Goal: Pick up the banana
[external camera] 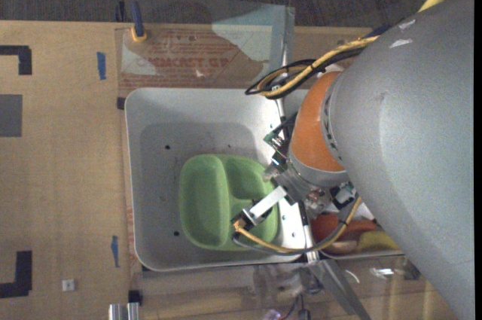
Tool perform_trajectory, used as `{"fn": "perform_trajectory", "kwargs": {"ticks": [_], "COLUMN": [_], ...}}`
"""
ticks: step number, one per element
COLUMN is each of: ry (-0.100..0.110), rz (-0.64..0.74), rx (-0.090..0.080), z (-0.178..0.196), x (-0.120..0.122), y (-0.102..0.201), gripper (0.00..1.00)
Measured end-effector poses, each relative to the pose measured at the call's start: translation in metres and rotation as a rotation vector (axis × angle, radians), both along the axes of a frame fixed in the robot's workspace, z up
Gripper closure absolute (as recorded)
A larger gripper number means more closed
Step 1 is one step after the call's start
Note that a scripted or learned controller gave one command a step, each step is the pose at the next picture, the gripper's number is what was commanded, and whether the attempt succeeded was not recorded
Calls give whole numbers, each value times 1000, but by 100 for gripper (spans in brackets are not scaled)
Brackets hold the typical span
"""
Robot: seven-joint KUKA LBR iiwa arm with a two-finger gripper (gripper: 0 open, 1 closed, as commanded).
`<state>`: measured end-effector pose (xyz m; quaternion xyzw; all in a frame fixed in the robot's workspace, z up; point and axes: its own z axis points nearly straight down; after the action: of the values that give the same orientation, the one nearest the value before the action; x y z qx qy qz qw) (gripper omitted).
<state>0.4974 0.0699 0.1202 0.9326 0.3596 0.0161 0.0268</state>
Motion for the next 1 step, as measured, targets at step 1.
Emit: {"fn": "perform_trajectory", "kwargs": {"ticks": [1], "ry": [-5], "rz": [-45], "rx": [0], "z": [0], "x": [1], "y": [0], "gripper": [0]}}
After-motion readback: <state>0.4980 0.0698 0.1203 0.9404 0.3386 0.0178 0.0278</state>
